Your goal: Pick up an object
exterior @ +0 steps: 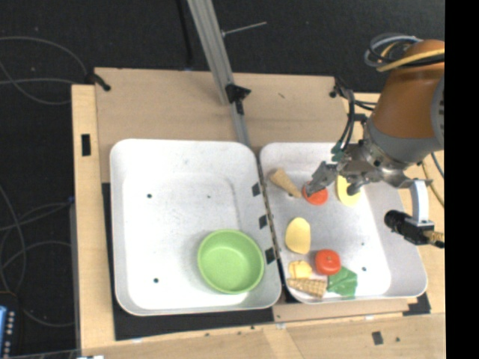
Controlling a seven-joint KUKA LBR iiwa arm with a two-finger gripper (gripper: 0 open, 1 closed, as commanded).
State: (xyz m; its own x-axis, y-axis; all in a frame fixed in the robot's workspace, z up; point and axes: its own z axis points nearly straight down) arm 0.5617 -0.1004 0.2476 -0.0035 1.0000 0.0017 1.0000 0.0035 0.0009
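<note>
From the camera above, the grey arm with its orange band [408, 99] reached in from the right over the right-hand shallow white bin [389, 268]. Its jaws [338, 176] hung above the far part of that bin; whether they were spread or pressed together could not be told.

Just beside them, to the left, lay a small round orange-red plastic piece [317, 196], and touching it a tan cone-shaped piece [284, 182] whose long axis ran from far left to near right, the narrower end toward the orange-red piece. A pale yellow piece [348, 191] lay partly under the jaws.

Nearer in the same bin were one yellow rounded lemon-like piece [298, 235], one red tomato-like ball [327, 260], one green leafy piece [343, 282] and one waffle-patterned tan piece [307, 285], clustered at the near edge.

The left-hand white bin [157, 178] held one light green plastic bowl [230, 261], upright, in its near right corner. Two bins in all sat side by side on the wooden table [150, 103].
</note>
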